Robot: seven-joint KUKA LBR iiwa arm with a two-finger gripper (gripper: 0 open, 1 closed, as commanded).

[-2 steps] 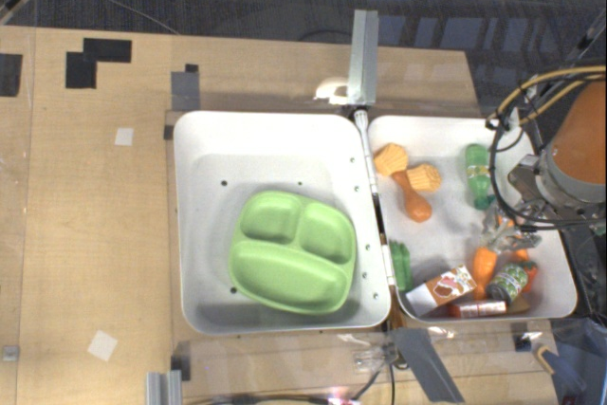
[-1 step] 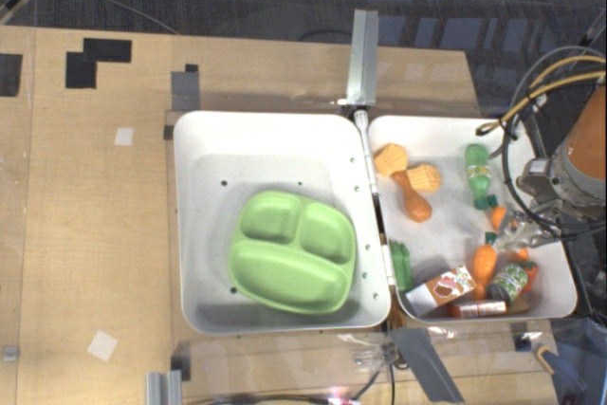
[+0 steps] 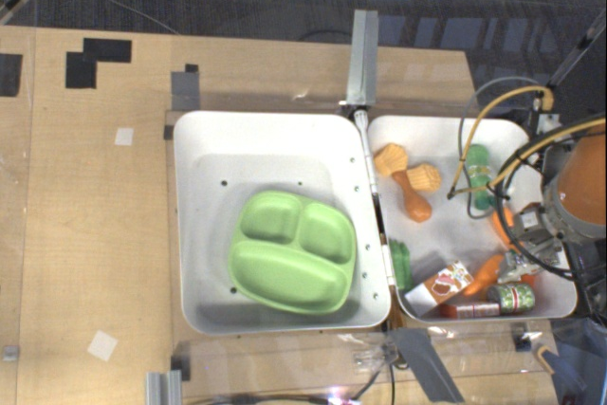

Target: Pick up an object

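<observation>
Left bin (image 3: 190,204): held a green divided plate (image 3: 292,251).
Right bin (image 3: 417,130): held toy food; a can (image 3: 517,299) lay at its near right.
Gripper (image 3: 524,253): just above the can; its grip could not be made out.

A wooden surface (image 3: 85,232) carried 2 white bins (image 3: 194,232), with black squares (image 3: 95,60) at its far left.

Green divided plate (image 3: 293,251) flat in left bin; small toy foods (image 3: 417,187) jumbled in right bin.
</observation>
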